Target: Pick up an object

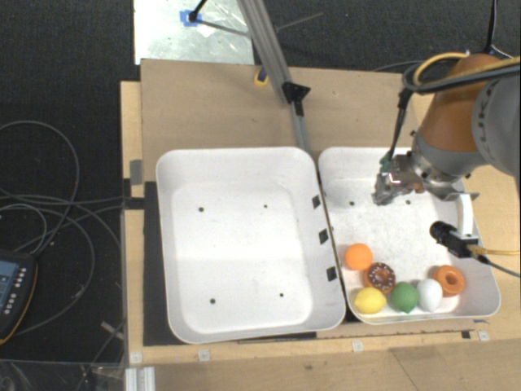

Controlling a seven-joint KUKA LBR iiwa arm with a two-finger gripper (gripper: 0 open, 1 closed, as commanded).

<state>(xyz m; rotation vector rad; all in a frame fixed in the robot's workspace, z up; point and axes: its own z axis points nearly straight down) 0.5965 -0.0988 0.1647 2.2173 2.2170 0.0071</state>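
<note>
Nearest the camera, along the front wall of the right bin [488,304], sits a tight cluster of small things. From left to right: an orange ball [358,257] a little further back, a yellow ball [369,300] against the front rim, a brown sprinkled doughnut [380,276] touching both, a green ball [403,296], a white egg-shaped piece [429,293], and an orange ring [449,279] near the right wall. They crowd one another, so there is little free space between them. The rest of that bin's floor lies bare behind them — plenty of room there. The left bin [175,218] sits just beside it, the two rims meeting along a line of black clips.

My pincer [389,187] hangs over the back part of the right bin, well apart from the cluster. It is small, dark and partly masked by my own wrist — I cannot tell how wide it stands, and I see nothing between its tips. My arm is cut off by the right edge.
</note>
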